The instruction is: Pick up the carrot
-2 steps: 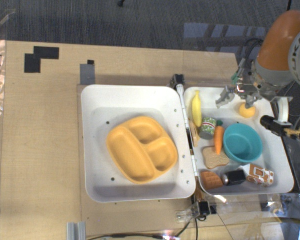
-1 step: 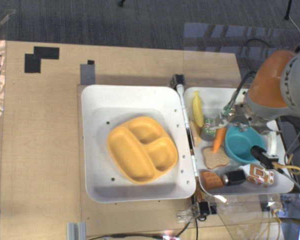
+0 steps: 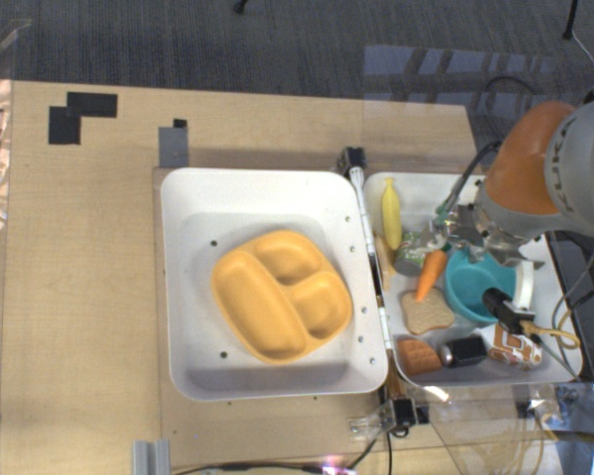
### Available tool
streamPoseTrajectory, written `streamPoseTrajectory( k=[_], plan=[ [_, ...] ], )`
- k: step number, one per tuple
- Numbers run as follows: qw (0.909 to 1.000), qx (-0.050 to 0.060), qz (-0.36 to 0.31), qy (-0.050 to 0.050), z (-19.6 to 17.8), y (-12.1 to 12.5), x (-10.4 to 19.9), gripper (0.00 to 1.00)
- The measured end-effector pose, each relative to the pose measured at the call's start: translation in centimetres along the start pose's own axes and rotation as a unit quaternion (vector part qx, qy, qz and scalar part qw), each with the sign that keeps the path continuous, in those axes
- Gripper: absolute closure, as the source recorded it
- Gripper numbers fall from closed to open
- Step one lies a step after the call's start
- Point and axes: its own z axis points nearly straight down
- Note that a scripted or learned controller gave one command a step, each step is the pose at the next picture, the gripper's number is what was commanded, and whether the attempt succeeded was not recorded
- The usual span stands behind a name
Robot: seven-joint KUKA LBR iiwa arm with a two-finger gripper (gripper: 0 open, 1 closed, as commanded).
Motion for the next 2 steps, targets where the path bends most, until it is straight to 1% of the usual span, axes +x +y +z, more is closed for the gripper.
streamPoseTrajectory(
  k=[1,2],
  plan=[
    [1.0000,-0.004,-0.001,0.003,-1.5,0.5,0.3,1.00],
    [0.9935,0.024,0.111,0.002,-7.6,-1.0,8.9,1.00]
  ],
)
